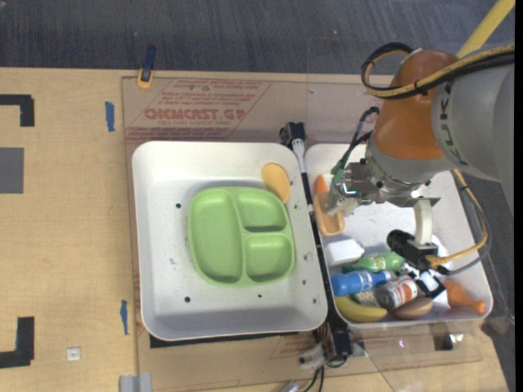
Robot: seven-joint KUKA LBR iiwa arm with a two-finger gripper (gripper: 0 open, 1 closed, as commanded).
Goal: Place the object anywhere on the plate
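**Arm parked over the right bin, plate sitting alone in the left one**

So the green plate lay flat in the middle of the left bin. It was a smooth, matte-looking plastic thing with rounded corners, split into three compartments: one big one on the left, two smaller ones stacked on the right. Just past its far right corner, touching or almost touching the rim, sat a small yellow-orange rounded object that looked like a toy food piece, up against the bin's right wall.

The hand hung over the far left part of the right bin, under the arm's big orange band and grey body. I honestly couldn't tell if its fingers were apart or together, too much dark hardware and cable in the way. Right beside it, on the near-left side, was an orange and tan block-ish piece by the bin wall, close to the hand but I couldn't say it was gripped.

The near end of that bin was a pile of stuff: a blue bottle lying on its side, a green item above it, a yellow banana along the near wall, a white block, and an orange carrot-shaped thing in the near right corner.

Both bins were glossy white with shallow rounded walls, on a tan wooden desk.
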